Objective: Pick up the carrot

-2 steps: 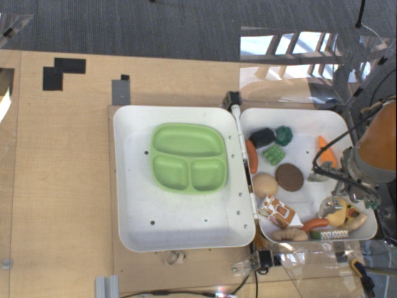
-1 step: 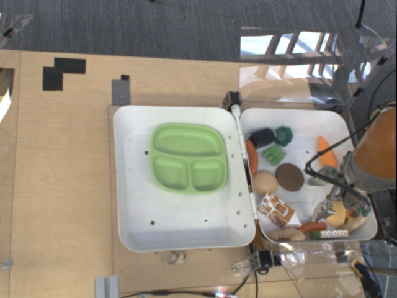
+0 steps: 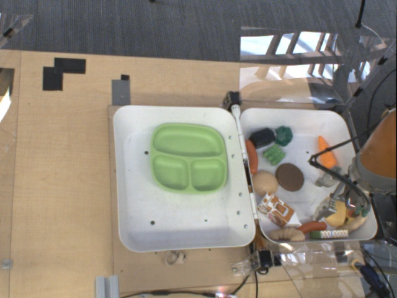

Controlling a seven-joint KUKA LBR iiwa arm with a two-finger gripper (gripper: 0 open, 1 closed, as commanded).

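we can't tell how our hand (image 3: 333,198) is set. carrot (image 3: 327,151) lies just above it in view, so we'd shift over and drop straight down.

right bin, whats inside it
The right bin holds the carrot, a black block, green pieces, a brown disc, a beige ball, a red sausage and a snack packet. The gripper covers part of its right corner.
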